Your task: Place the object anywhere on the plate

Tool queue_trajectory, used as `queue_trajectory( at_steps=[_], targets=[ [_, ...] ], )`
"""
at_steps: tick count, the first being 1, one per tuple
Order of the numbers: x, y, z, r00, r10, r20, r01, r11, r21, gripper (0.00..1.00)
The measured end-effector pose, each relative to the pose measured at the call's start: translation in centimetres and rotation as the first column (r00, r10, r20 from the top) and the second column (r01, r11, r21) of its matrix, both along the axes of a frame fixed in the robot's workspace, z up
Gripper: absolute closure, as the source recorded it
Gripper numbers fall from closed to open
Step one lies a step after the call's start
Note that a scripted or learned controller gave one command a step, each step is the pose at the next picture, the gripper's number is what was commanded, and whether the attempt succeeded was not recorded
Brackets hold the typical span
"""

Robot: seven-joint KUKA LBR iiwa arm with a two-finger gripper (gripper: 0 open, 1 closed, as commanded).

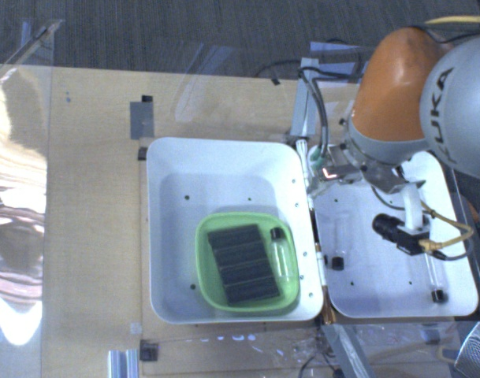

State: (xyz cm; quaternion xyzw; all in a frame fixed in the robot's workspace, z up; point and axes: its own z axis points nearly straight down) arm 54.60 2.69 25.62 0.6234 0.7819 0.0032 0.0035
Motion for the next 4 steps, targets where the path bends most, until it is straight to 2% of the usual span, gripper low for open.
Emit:
queue_trajectory(
  at_steps=[1,2,3,4],
  targets=[
    [-0.4,3.4,-3.6,0.975,0.221,-0.005,-0.221,0.975,-0.001,1.00],
    [-0.4,3.4,-3.6,0.975,0.221,-0.004,-0.221,0.975,-0.001,0.00],
    [6.1,5.5,-1.1,0.963,0.270,0.000,-0.270,0.963,-0.002,0.00],
    [6.3,5.6,0.1,0.961,0.277,0.008,-0.277,0.961,-0.004,1.00]
  ],
)
